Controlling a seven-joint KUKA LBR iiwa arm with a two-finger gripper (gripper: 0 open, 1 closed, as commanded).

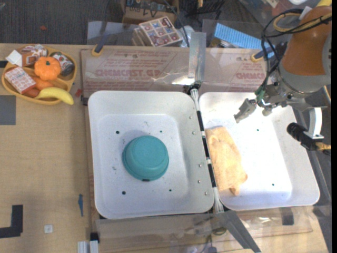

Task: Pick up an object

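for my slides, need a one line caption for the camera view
Tool hovers over the right bin above a tan cloth; a teal bowl sits upside down in the left bin.

Teal bowl (146,157) and tan cloth (225,159) lie in white bins (105,115).

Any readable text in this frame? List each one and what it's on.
"CHEMCIST.GR", roughly, faded red print on the cardboard sheet behind the left bin; the last letters are unsure.
Red print on the cardboard sheet behind the right bin: too blurred to read.
Patterned box beyond the bench: too small.
Food packets in the yellow bowl: too small.
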